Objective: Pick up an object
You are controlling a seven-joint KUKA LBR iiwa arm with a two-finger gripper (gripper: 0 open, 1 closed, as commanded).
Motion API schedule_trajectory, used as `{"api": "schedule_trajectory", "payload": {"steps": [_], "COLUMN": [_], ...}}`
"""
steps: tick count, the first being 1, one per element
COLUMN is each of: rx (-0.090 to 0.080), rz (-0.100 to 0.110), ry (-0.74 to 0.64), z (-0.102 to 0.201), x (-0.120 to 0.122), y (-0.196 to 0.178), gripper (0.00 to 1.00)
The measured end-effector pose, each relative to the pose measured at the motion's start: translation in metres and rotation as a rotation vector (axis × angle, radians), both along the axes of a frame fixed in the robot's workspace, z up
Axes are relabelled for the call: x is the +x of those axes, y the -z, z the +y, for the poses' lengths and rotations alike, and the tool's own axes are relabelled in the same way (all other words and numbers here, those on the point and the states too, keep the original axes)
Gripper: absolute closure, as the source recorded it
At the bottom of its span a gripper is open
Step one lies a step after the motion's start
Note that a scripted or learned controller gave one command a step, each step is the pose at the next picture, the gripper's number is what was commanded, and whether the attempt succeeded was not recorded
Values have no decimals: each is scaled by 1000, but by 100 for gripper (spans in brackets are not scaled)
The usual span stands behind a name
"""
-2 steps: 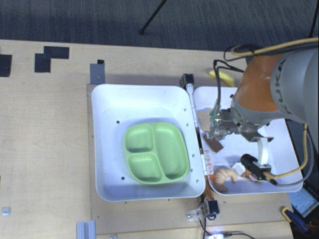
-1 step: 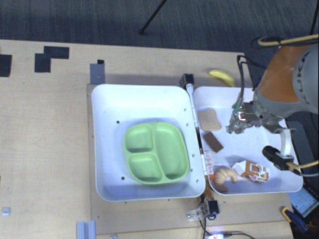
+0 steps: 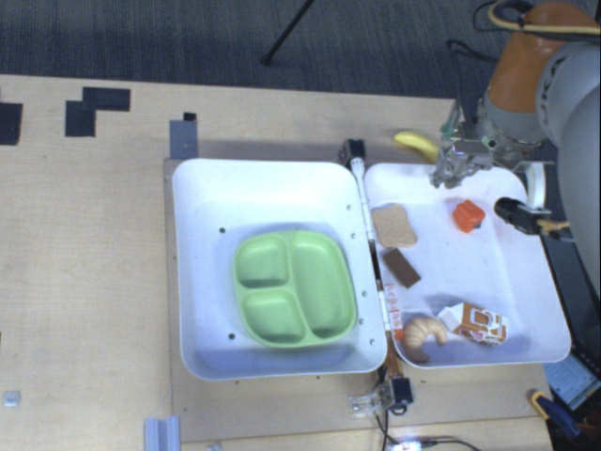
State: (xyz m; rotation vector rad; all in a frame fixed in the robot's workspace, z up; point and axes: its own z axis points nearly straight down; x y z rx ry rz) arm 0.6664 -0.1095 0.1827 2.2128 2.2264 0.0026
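1. The gripper (image 3: 449,175) hangs over the far edge of the right bin (image 3: 526,299); whether its jaws are spread or pressed together cannot be told.
2. An orange object (image 3: 469,216) lies just near-right of it, a banana (image 3: 416,143) just beyond the rim.
3. Bread slice (image 3: 392,224), brown bar (image 3: 403,269), croissant (image 3: 423,330) and carton (image 3: 481,325) lie nearer.
4. The left bin (image 3: 202,252) holds a green divided plate (image 3: 294,287).

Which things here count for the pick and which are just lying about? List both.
For the pick: gripper over the right bin's far edge; in that bin, orange block, bread slice, brown bar, croissant, small carton; banana on the bin's far rim.

Lying about: green divided plate in the left bin.
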Motion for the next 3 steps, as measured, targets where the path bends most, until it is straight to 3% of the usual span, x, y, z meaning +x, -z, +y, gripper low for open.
{"api": "schedule_trajectory", "payload": {"steps": [1, 2, 3], "rx": [0, 0, 1], "rz": [0, 4, -1], "ry": [0, 3, 1], "z": [0, -25, -24], "x": [0, -112, -110], "y": [0, 92, 81], "gripper": [0, 0, 100]}}
